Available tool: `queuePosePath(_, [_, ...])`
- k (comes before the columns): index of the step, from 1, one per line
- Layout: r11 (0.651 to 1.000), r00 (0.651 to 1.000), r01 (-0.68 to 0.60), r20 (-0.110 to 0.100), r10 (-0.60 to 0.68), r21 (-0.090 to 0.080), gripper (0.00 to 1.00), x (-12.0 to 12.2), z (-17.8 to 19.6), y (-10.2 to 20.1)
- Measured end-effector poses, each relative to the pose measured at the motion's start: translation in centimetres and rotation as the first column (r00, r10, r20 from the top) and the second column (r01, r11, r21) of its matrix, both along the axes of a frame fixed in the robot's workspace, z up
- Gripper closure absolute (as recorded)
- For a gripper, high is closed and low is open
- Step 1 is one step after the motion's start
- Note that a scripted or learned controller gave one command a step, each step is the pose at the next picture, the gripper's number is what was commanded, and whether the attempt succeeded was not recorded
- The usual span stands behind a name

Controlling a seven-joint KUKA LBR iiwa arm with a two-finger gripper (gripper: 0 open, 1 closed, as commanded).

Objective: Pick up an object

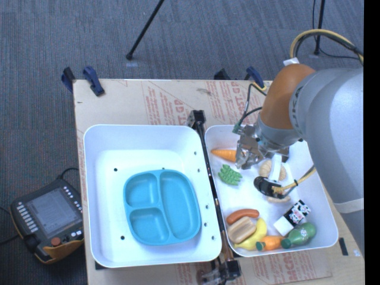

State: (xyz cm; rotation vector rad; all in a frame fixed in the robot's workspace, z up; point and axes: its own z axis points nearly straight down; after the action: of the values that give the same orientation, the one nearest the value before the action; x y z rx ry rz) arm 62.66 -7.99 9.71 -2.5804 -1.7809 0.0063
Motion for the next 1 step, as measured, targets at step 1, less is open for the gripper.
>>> queuePosePath(1, [1.000, 1.000, 0.000, 0.000, 0.000, 0.000, 0.00, -0.01, -0.01, 0.01])
